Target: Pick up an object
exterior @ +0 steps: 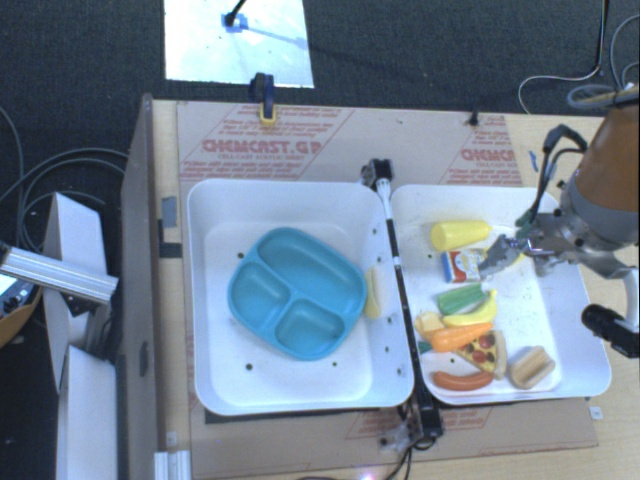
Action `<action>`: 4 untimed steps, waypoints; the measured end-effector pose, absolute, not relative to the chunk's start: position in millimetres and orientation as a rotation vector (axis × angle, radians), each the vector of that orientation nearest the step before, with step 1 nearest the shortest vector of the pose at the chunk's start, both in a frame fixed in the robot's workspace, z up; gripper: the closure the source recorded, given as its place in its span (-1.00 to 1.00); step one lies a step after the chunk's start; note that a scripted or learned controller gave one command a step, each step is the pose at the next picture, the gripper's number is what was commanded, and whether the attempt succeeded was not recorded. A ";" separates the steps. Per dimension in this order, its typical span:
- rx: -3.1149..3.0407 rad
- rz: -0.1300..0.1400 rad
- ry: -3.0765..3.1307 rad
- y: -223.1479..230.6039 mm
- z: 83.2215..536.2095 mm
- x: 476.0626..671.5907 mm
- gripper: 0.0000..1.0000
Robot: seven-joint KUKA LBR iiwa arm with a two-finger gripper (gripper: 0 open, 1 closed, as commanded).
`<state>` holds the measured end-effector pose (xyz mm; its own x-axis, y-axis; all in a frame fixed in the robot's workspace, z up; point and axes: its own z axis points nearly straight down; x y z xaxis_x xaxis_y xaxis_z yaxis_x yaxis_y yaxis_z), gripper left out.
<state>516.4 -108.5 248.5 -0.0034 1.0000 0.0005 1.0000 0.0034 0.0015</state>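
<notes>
Metal-grey fingers point(500, 253) sit low over the right bin point(580, 368), their tips near the upper right corner of the small red-and-white carton point(462, 264); you can't tell from this slant whether they are parted or closed, and nothing shows between them. Just above the carton lies the yellow toy piece point(460, 234). Below it the green vegetable point(460, 297), banana point(473, 312), carrot point(455, 337), pizza slice point(484, 350), sausage point(461, 379) and bread roll point(530, 366) crowd together, many touching. The left bin point(215, 368) holds the blue divided plate point(296, 292), with a pale yellow piece point(373, 292) beside the divider.

Watch the risks: the carton lies flat, so the fingers may skid over its edge, nudge it into the yellow toy, or close on nothing. The tight cluster leaves little room for a clean grasp.
</notes>
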 end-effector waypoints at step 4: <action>2.213 0.004 2.226 -109.0 84.9 561.4 -1.00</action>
<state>561.4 -109.0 84.9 -0.0058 1.0000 -0.0005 1.0000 0.0058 0.0039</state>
